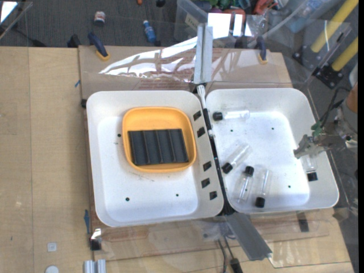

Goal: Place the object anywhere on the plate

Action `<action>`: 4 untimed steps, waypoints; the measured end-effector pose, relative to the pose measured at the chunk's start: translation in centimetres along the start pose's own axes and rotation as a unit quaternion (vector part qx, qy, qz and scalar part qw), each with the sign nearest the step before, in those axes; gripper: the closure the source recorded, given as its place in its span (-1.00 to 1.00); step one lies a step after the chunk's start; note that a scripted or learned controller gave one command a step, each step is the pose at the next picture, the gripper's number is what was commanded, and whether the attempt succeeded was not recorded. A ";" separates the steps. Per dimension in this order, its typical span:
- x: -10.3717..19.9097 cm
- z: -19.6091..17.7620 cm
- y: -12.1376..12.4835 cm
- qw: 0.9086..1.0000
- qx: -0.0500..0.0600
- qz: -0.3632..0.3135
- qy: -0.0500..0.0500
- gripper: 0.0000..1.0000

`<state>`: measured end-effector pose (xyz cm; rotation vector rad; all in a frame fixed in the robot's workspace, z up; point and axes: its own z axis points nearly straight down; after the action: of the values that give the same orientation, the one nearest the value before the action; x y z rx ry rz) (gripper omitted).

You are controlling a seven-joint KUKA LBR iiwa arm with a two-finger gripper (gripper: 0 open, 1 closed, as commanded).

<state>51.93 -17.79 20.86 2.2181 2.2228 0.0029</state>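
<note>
Where bins meet, plate (159, 138) beside open floor

I note the plate (159, 138) in the left bin (108, 169); several vials (245, 185) lie in the right bin (284, 104).

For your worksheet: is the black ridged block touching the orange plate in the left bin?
Touching. The camera view shows the black ridged block lying flat inside the orange plate.

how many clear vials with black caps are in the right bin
5. One vial near the back left, one mid-left, two at the front, one by the right wall under the gripper; others may be hidden.
</note>
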 end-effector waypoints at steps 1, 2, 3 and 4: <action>1.7 -1.9 4.0 0.998 0.000 -0.055 -0.001 1.00; 3.1 -1.6 8.3 0.988 -0.001 -0.157 -0.001 1.00; 4.3 -1.7 11.1 0.970 -0.001 -0.242 -0.001 1.00; 1.0 -10.9 14.2 0.981 -0.001 -0.192 -0.001 1.00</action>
<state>66.09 -16.80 31.80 1.7480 2.6038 0.0017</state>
